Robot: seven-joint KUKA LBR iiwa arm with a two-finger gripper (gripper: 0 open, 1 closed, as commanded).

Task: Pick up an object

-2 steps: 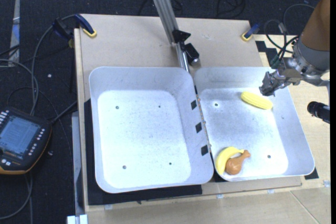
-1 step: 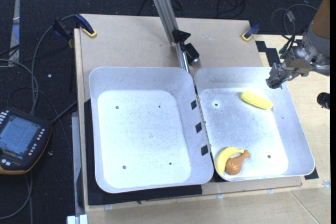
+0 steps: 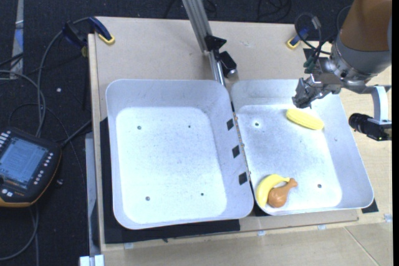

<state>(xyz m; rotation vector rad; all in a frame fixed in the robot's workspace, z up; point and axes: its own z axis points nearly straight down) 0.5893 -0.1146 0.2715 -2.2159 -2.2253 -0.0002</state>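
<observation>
Yellow banana [image 3: 305,119] lies ungrasped in my right bin [image 3: 349,162]; end effector [image 3: 305,99] hovers just above, grip state unclear, pickup pending.

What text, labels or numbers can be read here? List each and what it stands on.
None can be read.
Handheld pendant left of the bench: its screen shows content, too small and blurred to read.
Black markers along the rim between the two bins: no legible print.
Yellow object, banana, and orange object in the right bin: no visible lettering.
</observation>
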